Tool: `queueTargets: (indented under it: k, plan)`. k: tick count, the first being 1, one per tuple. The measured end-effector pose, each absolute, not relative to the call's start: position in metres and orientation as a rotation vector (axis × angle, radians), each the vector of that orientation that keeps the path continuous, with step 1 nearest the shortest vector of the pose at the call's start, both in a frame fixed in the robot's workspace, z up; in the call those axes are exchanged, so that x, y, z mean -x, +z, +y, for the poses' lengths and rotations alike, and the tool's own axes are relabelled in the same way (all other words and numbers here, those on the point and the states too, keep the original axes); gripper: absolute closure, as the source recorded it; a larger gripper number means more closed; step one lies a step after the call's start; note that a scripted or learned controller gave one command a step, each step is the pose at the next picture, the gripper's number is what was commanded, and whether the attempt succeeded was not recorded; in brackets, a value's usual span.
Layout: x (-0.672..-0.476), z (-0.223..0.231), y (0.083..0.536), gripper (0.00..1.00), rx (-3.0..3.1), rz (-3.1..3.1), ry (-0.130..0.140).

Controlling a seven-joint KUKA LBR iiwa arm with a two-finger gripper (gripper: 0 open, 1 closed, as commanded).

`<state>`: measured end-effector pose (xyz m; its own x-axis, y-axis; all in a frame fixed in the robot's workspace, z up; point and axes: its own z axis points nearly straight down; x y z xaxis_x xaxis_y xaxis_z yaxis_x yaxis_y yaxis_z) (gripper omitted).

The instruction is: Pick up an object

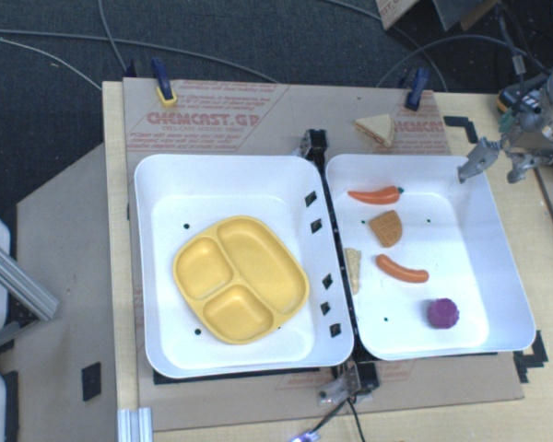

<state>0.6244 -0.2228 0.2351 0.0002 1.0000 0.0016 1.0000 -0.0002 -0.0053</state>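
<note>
**Right bin: candidate items, their likely handling and their long axes**

Camera view. You see the claw (487, 159) at the upper right corner of the right bin (502, 247), above the rim; one grey finger (477, 160) shows, and whether the fingers are spread or pressed together cannot be told. No item sits between them. In this bin lie a carrot (375, 193), a brown wedge (385, 227), a sausage (402, 269), a purple ball (443, 313) and a pale strip (352, 270) against the left wall. All look like toy food, so judge them light, stiff and somewhat slippery. The carrot is nearest the claw: its long axis runs almost left to right, green tip toward the right; take it across the middle. The sausage slants from upper left down to lower right; grip it likewise across its waist. The ball may roll. The left bin (157, 247) holds a yellow tray (241, 278); a sandwich wedge (376, 129) rests on the surface (258, 109) behind the bins
</note>
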Motion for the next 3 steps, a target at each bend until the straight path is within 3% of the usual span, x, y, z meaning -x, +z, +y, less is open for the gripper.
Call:
queueTargets:
  k: [2,3]
  plan:
    - [-0.621,-0.222,0.13,0.0,2.217,-2.216,0.005]
    - [-0.624,-0.222,0.147,1.0,2.222,-2.224,-0.003]
